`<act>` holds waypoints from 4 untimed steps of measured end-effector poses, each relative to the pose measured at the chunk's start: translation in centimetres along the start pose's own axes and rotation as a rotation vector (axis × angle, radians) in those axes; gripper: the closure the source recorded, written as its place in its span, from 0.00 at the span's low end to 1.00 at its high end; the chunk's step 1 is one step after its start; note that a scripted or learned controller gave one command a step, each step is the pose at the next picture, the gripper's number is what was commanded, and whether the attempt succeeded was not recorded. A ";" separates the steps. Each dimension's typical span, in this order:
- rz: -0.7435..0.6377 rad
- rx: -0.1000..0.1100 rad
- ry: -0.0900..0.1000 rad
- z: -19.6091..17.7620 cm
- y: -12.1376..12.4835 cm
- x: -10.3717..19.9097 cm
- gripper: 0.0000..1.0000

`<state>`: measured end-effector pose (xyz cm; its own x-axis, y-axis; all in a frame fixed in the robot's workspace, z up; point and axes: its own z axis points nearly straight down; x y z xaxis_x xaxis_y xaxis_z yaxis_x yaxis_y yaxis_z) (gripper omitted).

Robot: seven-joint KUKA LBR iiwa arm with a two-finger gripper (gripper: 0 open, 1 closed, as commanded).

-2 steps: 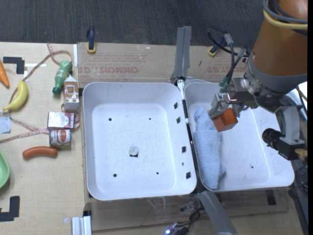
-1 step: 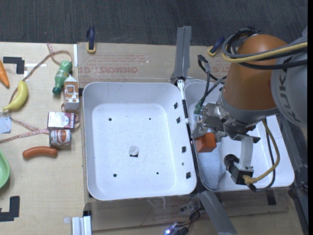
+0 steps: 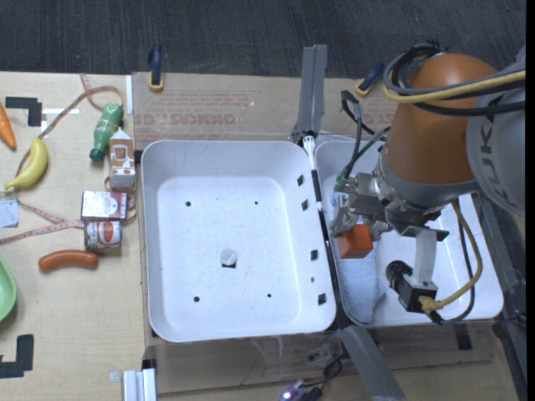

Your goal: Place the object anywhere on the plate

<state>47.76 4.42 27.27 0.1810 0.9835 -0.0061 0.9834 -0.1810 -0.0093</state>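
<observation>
Left of the left bin, toy foods lie on the bench: a carrot, a banana, a green bottle, a small carton, a can and a sausage. A green rim, possibly a plate, shows well to the left of that bin, cut off by the frame. Inside the left bin a small pale disc rests near the middle of the floor.

Just right of the left bin's right wall, inside the neighbouring right bin, an orange block sits directly under the gripper, touching or nearly touching it. Whether the block is actually gripped, or how far the gripper is parted, cannot be told; the wrist housing and cables cover the spot. The arm looms over the right bin.

By judgement, the step in hand is the pick of the block, with the placing not yet begun. The next move calls for a confirmed hold, a lift clear of the bin wall, then travel leftward to wherever the plate is.
</observation>
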 end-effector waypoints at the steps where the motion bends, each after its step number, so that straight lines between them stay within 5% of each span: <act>1: 0.083 -0.002 0.003 7.5 0.0 -0.1 1.00; 2: 0.007 -0.005 0.003 6.5 -1.6 8.7 1.00; 3: -0.064 -0.006 0.002 1.2 2.3 2.8 1.00; 4: -0.209 -0.004 0.003 8.3 -0.8 4.0 1.00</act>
<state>47.67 8.49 18.98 -0.0270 0.9996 -0.0019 0.9996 0.0270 -0.0061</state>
